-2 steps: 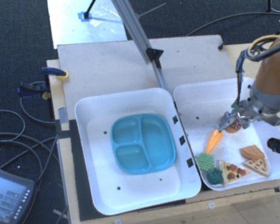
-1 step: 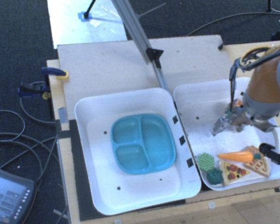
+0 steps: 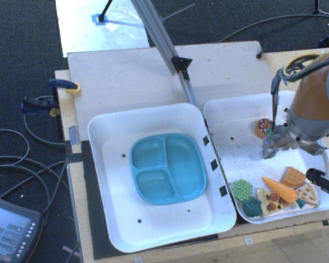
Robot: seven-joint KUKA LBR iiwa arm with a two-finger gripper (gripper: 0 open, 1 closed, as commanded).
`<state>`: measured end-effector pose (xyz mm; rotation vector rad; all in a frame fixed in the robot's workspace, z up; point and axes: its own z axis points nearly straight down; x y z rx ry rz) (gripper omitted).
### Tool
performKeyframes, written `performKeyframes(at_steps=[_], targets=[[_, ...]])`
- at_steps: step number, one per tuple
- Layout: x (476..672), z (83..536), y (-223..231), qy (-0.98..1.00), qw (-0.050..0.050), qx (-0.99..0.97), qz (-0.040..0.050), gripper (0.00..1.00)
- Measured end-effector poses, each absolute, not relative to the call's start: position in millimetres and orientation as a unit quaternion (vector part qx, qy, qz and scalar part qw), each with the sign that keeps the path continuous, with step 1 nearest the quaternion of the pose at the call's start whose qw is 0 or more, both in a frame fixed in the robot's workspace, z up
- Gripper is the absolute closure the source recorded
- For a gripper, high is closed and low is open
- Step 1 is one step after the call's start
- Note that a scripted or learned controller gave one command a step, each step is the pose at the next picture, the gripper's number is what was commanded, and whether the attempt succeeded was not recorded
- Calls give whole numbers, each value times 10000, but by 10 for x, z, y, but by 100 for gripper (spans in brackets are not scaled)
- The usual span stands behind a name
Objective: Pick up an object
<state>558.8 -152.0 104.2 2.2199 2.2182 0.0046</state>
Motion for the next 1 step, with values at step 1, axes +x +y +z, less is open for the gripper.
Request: performKeyframes(at_steps=[1], targets=[[5587, 1637, -1615, 7069, 36, 7073, 18, 100]])
